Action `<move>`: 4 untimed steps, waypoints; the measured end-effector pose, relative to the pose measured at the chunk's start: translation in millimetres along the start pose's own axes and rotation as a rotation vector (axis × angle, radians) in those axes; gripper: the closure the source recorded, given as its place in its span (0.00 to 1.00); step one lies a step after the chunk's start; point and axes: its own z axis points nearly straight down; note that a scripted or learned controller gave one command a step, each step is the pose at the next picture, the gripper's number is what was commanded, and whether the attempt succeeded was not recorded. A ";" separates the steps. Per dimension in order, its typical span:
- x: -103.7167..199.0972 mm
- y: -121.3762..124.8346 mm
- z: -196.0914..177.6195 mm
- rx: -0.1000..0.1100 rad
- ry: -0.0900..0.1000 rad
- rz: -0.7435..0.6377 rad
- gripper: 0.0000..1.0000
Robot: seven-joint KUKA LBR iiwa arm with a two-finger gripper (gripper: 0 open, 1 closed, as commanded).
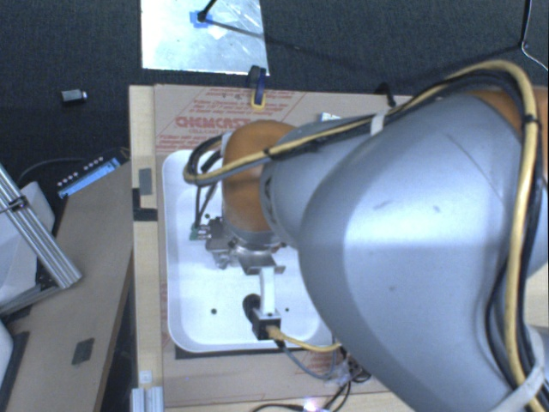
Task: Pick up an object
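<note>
Camera view: white bin (184, 320) on tan bench (94, 273), dark floor (60, 24); claw (235, 254) state unclear.

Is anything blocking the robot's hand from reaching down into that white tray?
Nothing visible does. The gripper hangs over the left white bin, with open space down to its floor. The grey arm covers the bench to the right, so I cannot tell what lies under it.

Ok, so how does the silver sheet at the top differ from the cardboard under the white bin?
The silver sheet is shiny with glare and no print; the cardboard is matte tan with red lettering. The silver sheet lies on the dark surface, while the cardboard carries the white bin. Both lie flat with straight edges.
</note>
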 end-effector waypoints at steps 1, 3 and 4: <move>15.5 -30.6 -90.2 -0.016 0.008 -0.006 1.00; -6.0 -31.0 -41.8 -0.017 0.006 -0.003 1.00; 14.7 31.4 -117.2 -0.024 0.008 -0.005 1.00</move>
